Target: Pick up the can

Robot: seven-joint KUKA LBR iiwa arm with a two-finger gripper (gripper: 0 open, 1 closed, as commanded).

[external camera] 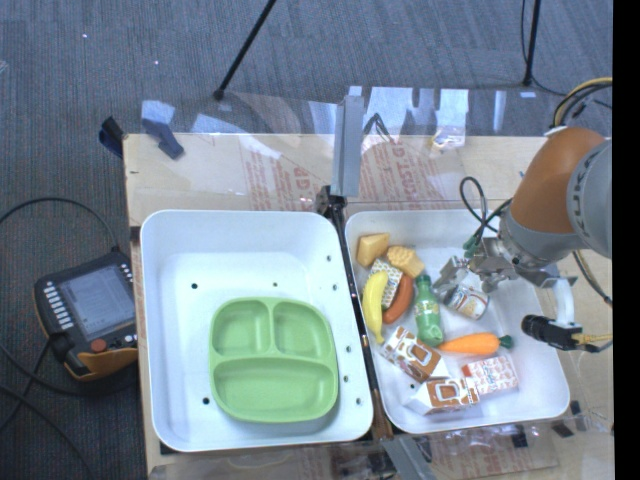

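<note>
From the camera above the bench, my arm (570, 193) comes in from the right and bends down over the right bin (545, 393). My gripper (470, 276) sits low in that bin's upper middle, right at the can (467, 300), which lies tilted just below my fingertips. Whether I have the can clamped or my fingers are spread I cannot tell; the metal parts and the can blur together.

Left of the can stands a green bottle (428, 313), and beyond it a sausage (399, 298) and a banana (374, 303) lie side by side. Above them are a cheese wedge (373, 248) and a corn cob (406, 260). A carrot (470, 345) lies just below the can, and under it three small cartons (450, 378) are scattered along the bin's lower part.

The left bin (170, 268) holds a green divided plate (272, 360), well apart from my gripper.
</note>
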